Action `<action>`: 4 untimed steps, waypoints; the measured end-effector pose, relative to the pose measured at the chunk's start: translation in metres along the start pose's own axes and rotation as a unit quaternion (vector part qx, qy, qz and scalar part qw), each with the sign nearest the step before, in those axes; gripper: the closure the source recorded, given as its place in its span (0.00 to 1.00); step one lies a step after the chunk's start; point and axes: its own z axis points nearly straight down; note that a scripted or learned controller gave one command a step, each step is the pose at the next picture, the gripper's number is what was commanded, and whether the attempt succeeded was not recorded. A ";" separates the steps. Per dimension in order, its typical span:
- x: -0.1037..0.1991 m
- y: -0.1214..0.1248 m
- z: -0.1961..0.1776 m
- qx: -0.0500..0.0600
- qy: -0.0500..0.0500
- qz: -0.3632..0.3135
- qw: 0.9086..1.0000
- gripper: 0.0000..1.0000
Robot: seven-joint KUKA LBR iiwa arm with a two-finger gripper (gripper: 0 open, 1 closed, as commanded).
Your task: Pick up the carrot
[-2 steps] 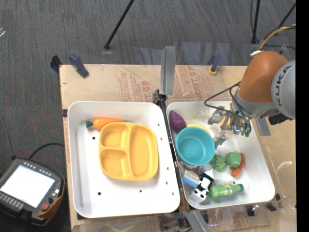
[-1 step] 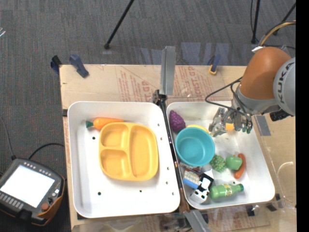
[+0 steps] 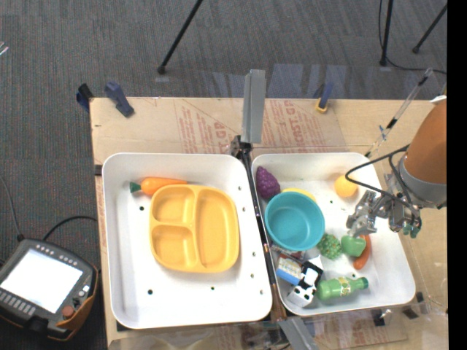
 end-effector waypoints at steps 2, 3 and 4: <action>-0.021 -0.018 -0.030 0.000 0.004 0.085 0.996 1.00; -0.002 -0.025 -0.078 0.000 0.001 0.065 0.998 1.00; 0.051 -0.043 -0.037 0.000 0.005 0.060 0.998 1.00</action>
